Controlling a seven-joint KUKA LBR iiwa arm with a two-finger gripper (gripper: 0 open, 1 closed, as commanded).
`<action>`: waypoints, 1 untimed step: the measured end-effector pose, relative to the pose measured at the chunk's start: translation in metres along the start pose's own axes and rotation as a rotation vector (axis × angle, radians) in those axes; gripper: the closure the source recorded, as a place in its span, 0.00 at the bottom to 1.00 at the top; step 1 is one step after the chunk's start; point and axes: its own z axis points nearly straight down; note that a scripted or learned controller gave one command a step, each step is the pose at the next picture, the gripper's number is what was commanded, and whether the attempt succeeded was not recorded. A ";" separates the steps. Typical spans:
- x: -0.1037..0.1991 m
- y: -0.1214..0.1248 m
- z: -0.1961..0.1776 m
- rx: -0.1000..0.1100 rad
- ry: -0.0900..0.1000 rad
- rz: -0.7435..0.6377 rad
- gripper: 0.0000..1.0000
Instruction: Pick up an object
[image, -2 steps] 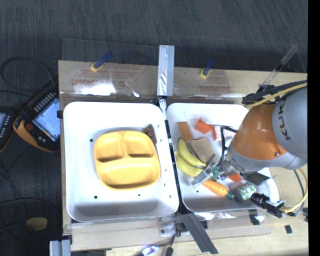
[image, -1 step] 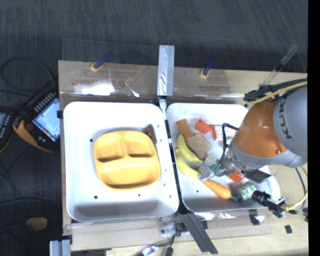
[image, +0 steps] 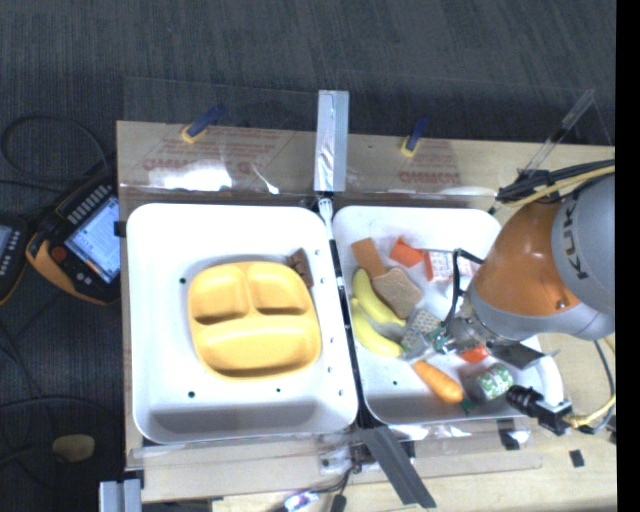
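The right bin (image: 400, 400) holds a heap of toy food. A yellow banana (image: 370, 318) lies along its left side, with a brown bread slice (image: 397, 290) on top of it. An orange carrot (image: 438, 380) lies near the front wall. Beside the carrot sits a small green and white item (image: 494, 381). Orange and red pieces (image: 405, 250) lie toward the back. My gripper (image: 452, 336) hangs low over the middle of this bin, just right of the banana and above the carrot. The orange-banded wrist (image: 520, 280) covers much of it.
The left bin (image: 150, 300) holds a yellow compartment tray (image: 255, 315) and a small brown item (image: 298, 263) at its back right. A teach pendant (image: 85, 240) lies on the floor at left. Cables run along the right bench edge.
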 end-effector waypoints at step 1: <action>0.009 0.012 0.003 0.003 -0.004 0.001 1.00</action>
